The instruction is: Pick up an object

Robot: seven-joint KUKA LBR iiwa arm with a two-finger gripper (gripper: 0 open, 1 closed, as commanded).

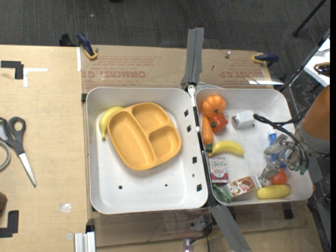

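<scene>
Grey arm (317, 122) reaching in from right, gripper (273, 164) pointing down-left

The arm (320, 121) shows a rounded orange band with grey casing beneath it. A black cable (275, 122) runs in a loose curve from the wrist. The end effector (275, 161) is a cluster of bare silver metal parts with small blue and green fittings and thin wires.

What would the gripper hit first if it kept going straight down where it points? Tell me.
Most likely the red toy, which sits just under the gripper near the right bin's lower right corner, with the yellow toy right beyond it. Depth is hard to judge from this slanted view.
</scene>
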